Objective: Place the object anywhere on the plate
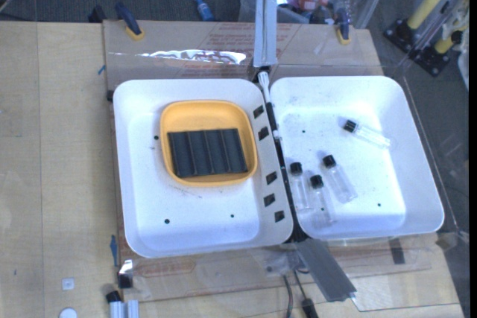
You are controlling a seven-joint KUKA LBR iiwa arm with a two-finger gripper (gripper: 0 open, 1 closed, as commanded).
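**Vials in the right bin, plate in the left**

I see four clear vials (332, 176) with black caps lying in the right bin (417, 160). The yellow plate (207, 141), bearing a dark ribbed insert (206, 153), sits in the left bin (141, 182).

Plastics, glass-clear vials and pale wood

We see two white bins, the left bin (141, 212) and the right bin (410, 182), both of smooth plastic with a soft sheen. The yellow plate (170, 119) looks like matt plastic, and the dark ribbed block (207, 153) on it looks dull, almost rubbery. Four small vials (337, 176) are clear and glossy with matt black caps. The bench (52, 160) shows pale, smooth wood grain, and a brown cardboard-like sheet (186, 37) behind the bins carries a shiny strip.
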